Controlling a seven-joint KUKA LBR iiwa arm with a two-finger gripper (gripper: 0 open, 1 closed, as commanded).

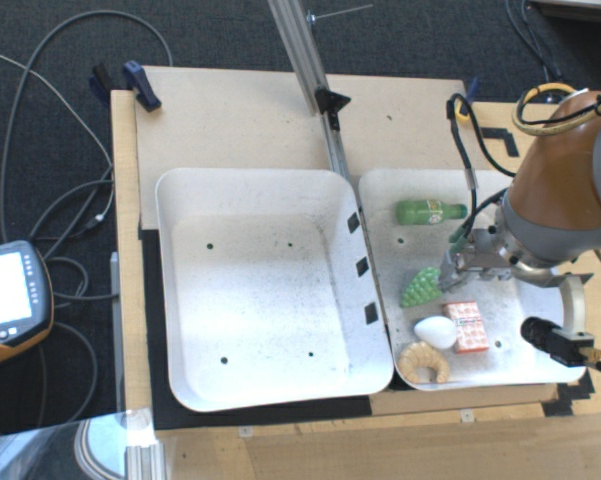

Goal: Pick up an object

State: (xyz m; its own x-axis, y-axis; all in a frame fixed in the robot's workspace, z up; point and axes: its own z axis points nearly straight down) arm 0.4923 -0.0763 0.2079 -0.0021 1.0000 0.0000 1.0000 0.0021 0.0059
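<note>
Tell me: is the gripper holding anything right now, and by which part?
Cannot be told. The gripper is low in the right bin, beside the green bumpy toy, but nothing is visibly in its hold.

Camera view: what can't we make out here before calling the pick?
- Gripper: finger state too small and partly under the wrist to tell.
- Green bumpy object: whether it touches the gripper is unclear; they overlap.
- Green bottle: label too small to read.
- Red box: print too small.
- Right bin: right wall hidden by the arm.
</note>
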